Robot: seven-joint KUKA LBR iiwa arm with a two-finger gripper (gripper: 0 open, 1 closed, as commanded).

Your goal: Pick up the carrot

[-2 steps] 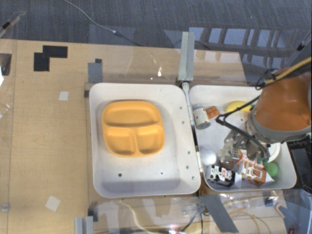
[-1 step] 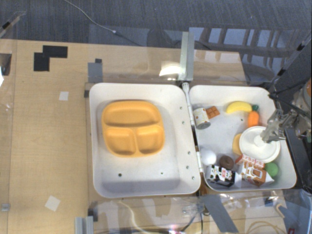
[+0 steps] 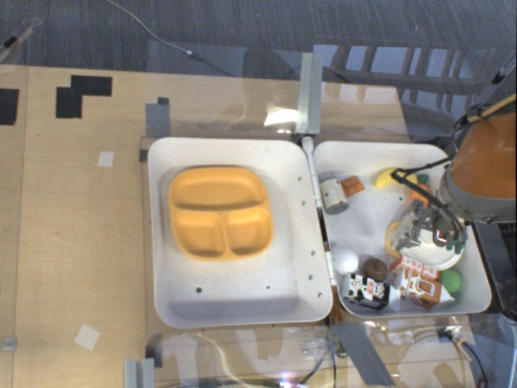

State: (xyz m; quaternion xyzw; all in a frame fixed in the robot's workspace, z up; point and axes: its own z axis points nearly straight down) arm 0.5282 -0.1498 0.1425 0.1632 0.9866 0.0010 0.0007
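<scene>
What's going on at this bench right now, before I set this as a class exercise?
A grey robot arm reaches in from the right, its gripper low over the right bin, among small toy items. An orange piece, perhaps the carrot, lies just behind it. Whether anything is gripped cannot be told. The left bin holds an orange divided plate.

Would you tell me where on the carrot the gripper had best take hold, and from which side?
Probably mid-length on the visible part, from straight above. The carrot seems to lie flat and slanted near the far wall of the right bin, partly hidden under the arm, so closing across its narrow width suits it best. The gripper hangs just nearside of it.
</scene>
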